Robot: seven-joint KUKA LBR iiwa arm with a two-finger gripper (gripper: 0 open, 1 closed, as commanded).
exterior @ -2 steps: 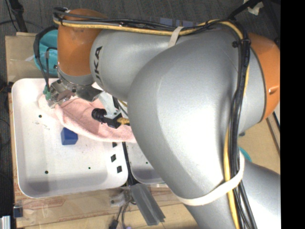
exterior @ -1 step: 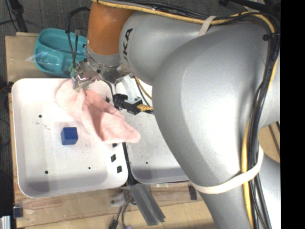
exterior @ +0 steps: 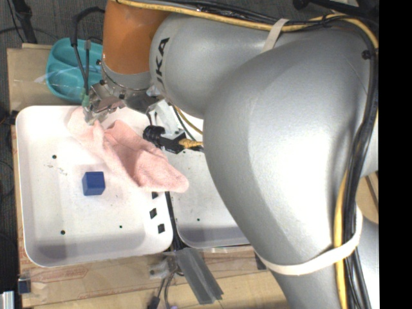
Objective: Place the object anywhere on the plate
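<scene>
A pink cloth (exterior: 138,156) stretches from the back of the left bin (exterior: 38,237) across the divide toward the right bin. Its upper corner is drawn up into my gripper (exterior: 96,107), which sits at the back of the left bin and is shut on that corner. The rest of the cloth trails down and to the right, lying on the bin floor and rim. A teal plate (exterior: 63,69) lies behind the left bin's back rim, just up and left of the gripper. A small blue cube (exterior: 93,183) rests on the left bin's floor, left of the cloth.
The arm's large grey body covers most of the right bin (exterior: 206,227) and the right half of the view. Black cables (exterior: 80,40) run over the plate. A black connector (exterior: 158,136) hangs beside the cloth.
</scene>
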